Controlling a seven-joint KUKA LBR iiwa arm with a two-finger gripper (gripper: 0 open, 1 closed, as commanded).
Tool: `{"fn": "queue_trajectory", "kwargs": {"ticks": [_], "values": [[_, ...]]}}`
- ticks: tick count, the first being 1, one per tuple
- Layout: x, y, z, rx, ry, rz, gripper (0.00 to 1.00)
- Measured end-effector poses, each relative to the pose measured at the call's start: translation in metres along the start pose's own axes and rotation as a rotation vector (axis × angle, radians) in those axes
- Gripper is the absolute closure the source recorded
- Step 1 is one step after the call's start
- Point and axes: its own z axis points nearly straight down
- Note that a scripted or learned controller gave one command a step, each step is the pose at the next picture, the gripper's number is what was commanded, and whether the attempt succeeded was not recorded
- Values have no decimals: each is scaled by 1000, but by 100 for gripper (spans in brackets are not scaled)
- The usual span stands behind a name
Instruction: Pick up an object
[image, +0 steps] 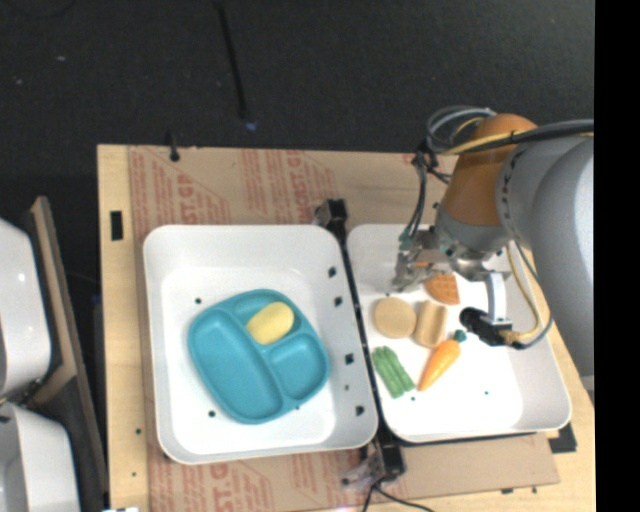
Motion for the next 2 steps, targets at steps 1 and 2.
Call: {"fn": "queue_trajectory", "kwargs": {"ticks": [1, 2], "values": [[1, -6, -46, -3, 0, -1, 100], [8, -4, -91, -3, 0, -3, 100]]}}
